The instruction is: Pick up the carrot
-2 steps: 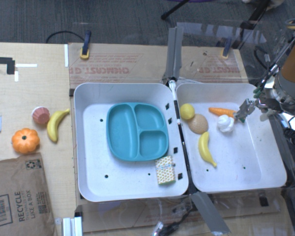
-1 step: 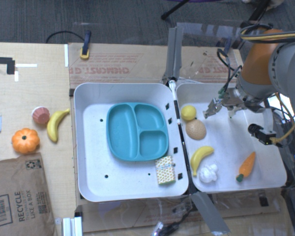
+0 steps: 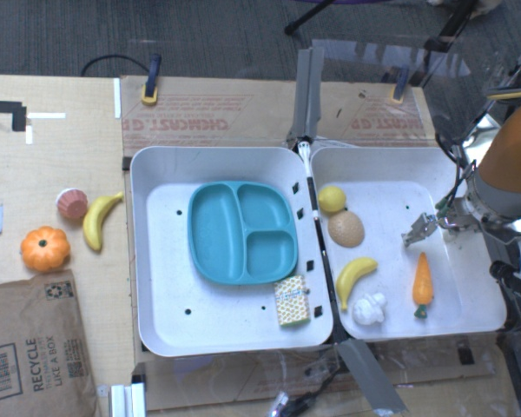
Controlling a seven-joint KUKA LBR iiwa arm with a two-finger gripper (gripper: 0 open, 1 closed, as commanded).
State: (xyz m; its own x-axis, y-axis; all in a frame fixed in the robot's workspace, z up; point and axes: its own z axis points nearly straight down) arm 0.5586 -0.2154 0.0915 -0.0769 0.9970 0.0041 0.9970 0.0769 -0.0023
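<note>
Carrot waiting in right bin, gripper just above it

Carrot [image 3: 423, 282] lies in the right bin [image 3: 469, 324], toward its near right part, lengthwise near-to-far with the green stub at the near end and the fat orange body pointing far. I see it apart from its neighbours: a banana [image 3: 355, 278] to its left, a white lumpy item [image 3: 368, 309] near-left, and a tan egg-shaped thing [image 3: 346, 228] and a lemon [image 3: 332, 200] farther left. That gap gives me room to come down on either side.

My gripper [image 3: 419, 231] hangs just beyond the carrot's far tip, slightly left of its line. It carries nothing; whether its fingers are spread or closed I cannot tell from this slanted view.

I judge the carrot to be a light, stiff toy, probably smooth plastic, so it may squirt out of a pinch near the tapered end. I would take it across the thick middle of the orange body, fingers closing left-to-right across its width, not along its length. The bin floor is shallow and flat, so descending too far risks jamming the tips. The left bin [image 3: 156, 259] holds a teal tray [image 3: 243, 233] and a sponge [image 3: 293, 301], well apart.
</note>
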